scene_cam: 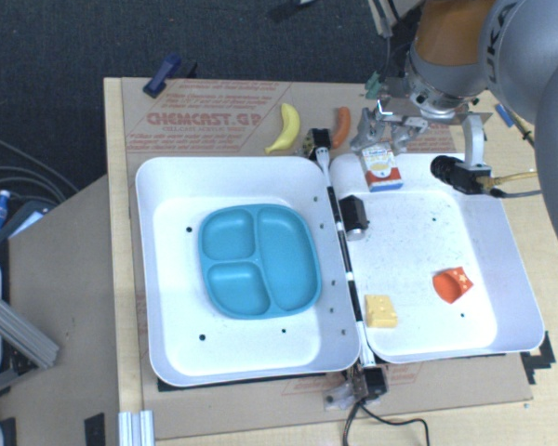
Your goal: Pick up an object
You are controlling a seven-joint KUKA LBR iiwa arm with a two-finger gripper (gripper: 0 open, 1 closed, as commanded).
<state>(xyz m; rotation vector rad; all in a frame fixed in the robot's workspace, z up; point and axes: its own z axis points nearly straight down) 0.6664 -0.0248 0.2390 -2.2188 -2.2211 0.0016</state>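
Observation:
My gripper [384,137] hangs over the far left corner of the right bin [484,337], open, with its fingers spread. Just below its tips stands a small white carton [382,169] with a red and blue base, on the bin floor. I cannot tell whether the tips touch it. Further forward in the same bin lie a yellow wedge-like block [381,311] near the left wall and an orange-red piece [452,283] toward the right.
The left bin [167,323] holds a blue divided plate [259,259]. A banana [285,128] and an orange stick-shaped toy [341,121] lie on the board behind the bins. A black clamp [353,214] sits on the rim between the bins.

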